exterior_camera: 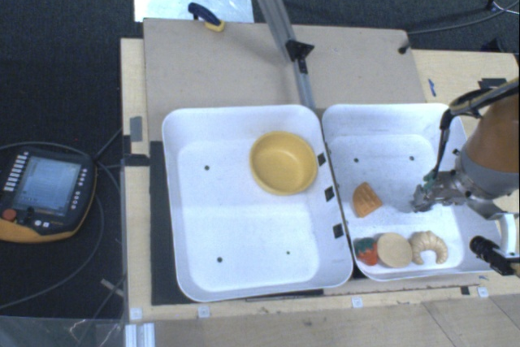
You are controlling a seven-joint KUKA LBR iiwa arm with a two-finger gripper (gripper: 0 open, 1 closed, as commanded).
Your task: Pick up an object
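Low in the right-hand shallow white plastic bin (pixel 390 122), the grey two-finger gripper (pixel 426 198) at the wrist of the arm with the orange band (pixel 494 144), reaching in from the right edge. Nearest graspable thing: a small orange wedge-shaped toy, perhaps a bread or cheese slice (pixel 366 199), just beside the fingers on their left, apart from them with a strip of bare bin floor between; long axis running roughly top to bottom, slightly slanted. Below the gripper, along the bin's near wall, three more pieces in a row: a tan croissant-shaped toy (pixel 430 246) almost straight under the fingers, a pale round biscuit-like disc (pixel 394 249) touching it on the left, and a small red-and-green piece (pixel 367 251) at the row's left end. In the left-hand white bin (pixel 191 175), well apart from the gripper, a yellow plastic bowl (pixel 283 162), upright. Fingers too small and blurred to judge: cannot tell how far open, nothing visibly between them, no clear contact with any piece. Likely turning point for the coming move: a short shift leftward to the orange wedge, or downward in view to the croissant.
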